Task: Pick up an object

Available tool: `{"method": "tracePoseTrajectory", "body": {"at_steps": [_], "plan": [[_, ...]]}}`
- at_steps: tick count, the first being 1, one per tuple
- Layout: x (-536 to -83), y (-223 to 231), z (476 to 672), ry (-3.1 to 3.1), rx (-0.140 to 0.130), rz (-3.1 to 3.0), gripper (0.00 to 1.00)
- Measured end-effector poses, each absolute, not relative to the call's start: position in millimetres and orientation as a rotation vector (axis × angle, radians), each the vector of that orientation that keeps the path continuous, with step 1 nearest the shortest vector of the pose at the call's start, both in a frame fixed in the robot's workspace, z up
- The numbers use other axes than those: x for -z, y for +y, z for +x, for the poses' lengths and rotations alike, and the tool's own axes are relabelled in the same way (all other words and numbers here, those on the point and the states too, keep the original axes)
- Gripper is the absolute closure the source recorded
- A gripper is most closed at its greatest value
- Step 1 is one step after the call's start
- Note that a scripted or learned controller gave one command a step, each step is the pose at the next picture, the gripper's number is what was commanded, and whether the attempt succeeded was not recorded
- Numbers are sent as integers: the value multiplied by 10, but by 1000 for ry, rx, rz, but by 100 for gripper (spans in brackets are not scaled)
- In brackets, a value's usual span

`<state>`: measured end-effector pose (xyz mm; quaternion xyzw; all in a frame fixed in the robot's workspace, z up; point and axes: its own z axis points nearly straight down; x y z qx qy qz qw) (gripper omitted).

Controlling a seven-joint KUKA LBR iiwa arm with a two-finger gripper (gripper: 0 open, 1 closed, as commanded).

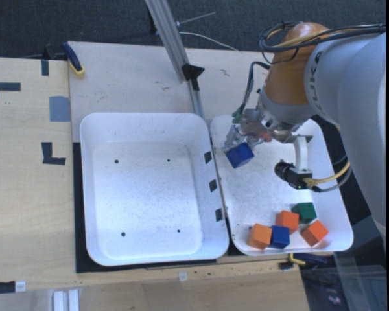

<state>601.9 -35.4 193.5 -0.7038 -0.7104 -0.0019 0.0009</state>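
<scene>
Where the blue cube (239,155) sits tilted at the gripper (237,145) tip, I see fingers closed on it, above the right bin (330,173), other cubes (286,227) well apart near its front edge.

Pale wooden bench (26,193) with dark tape marks (50,153), against dark speckled floor (65,8).

Bench fittings, off-task items

Slanted aluminium rail (170,34) at 12 o'clock; yellow-and-blue clamp (73,58) at 10 o'clock; grey tape patch (59,108) and dark tape marks (50,153) at 9 o'clock on the wooden benchtop (26,199).
</scene>
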Motion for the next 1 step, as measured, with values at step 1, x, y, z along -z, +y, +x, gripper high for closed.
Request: {"method": "tracePoseTrajectory", "body": {"at_steps": [1], "plan": [[-1978, 245, 6019, -2229, 1, -2210, 100]]}}
